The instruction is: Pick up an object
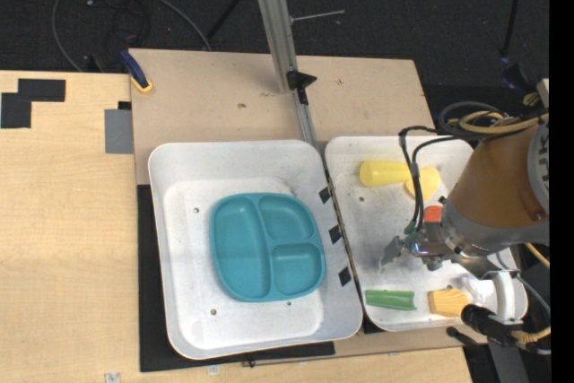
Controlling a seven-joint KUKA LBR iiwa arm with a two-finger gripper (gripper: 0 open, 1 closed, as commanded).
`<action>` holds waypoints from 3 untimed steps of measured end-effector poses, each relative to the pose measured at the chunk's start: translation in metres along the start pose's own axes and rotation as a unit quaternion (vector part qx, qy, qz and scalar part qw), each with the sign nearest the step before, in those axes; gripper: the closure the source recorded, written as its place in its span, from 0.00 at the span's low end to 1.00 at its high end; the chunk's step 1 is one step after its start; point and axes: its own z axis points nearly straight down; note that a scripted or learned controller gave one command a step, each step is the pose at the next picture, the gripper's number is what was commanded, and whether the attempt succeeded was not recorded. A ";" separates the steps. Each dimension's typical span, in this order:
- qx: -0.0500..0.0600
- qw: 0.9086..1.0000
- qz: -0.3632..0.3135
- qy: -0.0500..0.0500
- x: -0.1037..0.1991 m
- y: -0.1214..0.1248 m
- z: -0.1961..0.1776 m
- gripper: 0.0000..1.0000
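Remote check, single overhead view. On the worktop [359,94], two white bins sit side by side.

Left bin [170,193]: one teal divided plate [266,247], lying flat roughly in the middle, three compartments.

Right bin [377,211]: all the candidates for picking are here.
- yellow cylinder [386,172] at the far side, lying on its side. A second yellow piece [429,185] is just right of it, partly behind a black cable [414,159].
- green block [390,300] at the near edge, lying flat.
- tan brush [446,301] just right of the green block, also at the near edge.
- small orange-red item [433,213] close against the arm; the view is poor here and I cannot say what it is.

The arm [498,188] comes in from the right and covers much of the bin's right half. The gripper [395,253] is low over the bare bin floor, pointing left, between the yellow cylinder on the far side and the green block on the near side, apart from both. It is small and grey against the white, and I cannot tell whether it is open or closed.

A metal post [273,22] rises from the far side of the worktop.
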 end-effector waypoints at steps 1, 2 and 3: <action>0.000 1.000 0.000 0.000 -0.005 -0.001 0.045 0.00; -0.001 1.000 0.003 0.000 -0.007 0.000 0.033 1.00; -0.005 1.000 0.002 -0.001 -0.008 -0.007 -0.011 1.00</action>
